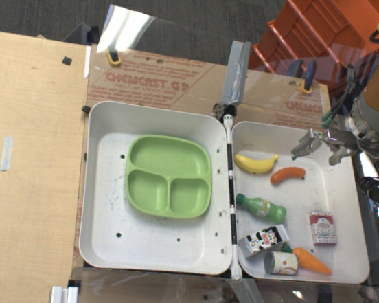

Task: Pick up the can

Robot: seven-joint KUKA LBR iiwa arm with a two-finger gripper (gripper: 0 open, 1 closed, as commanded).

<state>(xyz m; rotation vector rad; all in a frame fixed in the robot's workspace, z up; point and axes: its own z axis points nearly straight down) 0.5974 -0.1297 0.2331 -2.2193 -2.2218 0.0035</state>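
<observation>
The can (pixel 281 263) is small, with a grey end and a pale label. It lies on its side near the front edge of the right bin (pixel 356 204), between a black-and-white box (pixel 264 239) and a carrot (pixel 312 261). My gripper (pixel 322 149) hangs over the far right part of that bin, well behind the can. Its two fingers are spread open with nothing between them.
The right bin also holds a banana (pixel 256 163), an orange sausage (pixel 287 174), a green bottle (pixel 260 206) and a red-and-white packet (pixel 322 229). In the left bin (pixel 94 190) lies a green divided plate (pixel 169 176). An orange frame (pixel 316 32) stands behind.
</observation>
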